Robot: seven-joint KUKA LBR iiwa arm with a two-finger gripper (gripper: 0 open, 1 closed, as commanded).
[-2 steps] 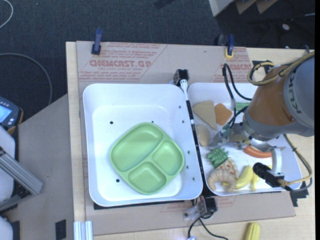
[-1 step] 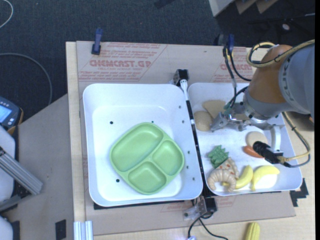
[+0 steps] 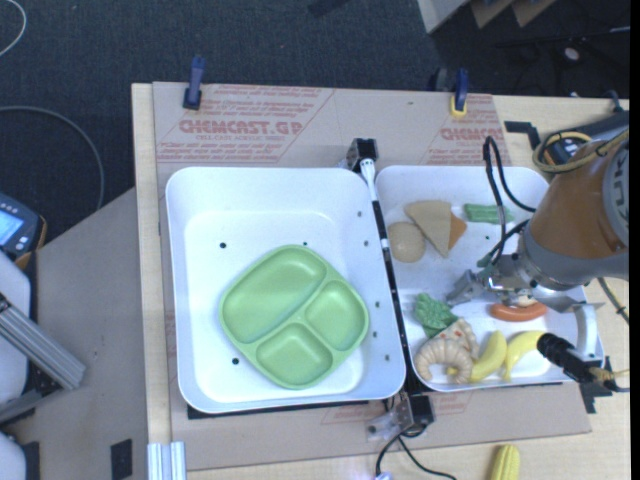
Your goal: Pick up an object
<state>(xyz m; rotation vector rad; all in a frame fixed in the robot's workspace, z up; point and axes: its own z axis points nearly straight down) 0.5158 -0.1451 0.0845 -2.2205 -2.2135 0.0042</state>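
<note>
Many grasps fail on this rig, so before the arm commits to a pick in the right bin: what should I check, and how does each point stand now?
1. Gripper over the right bin: ok.
2. Nothing between its fingers yet: ok.
3. Finger opening: cannot tell.
4. Target near the tip: cannot tell; green leafy piece and shrimp both lie close.
5. Items crowded, banana beside shrimp: not ok.

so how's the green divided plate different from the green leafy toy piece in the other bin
The pale green divided plate is broad and smooth, with three compartments; the darker green leafy toy piece is small and ragged-edged. The plate lies alone in the left white bin; the leafy piece sits crowded among toy foods in the right white bin. Both are green and lie flat.
</note>
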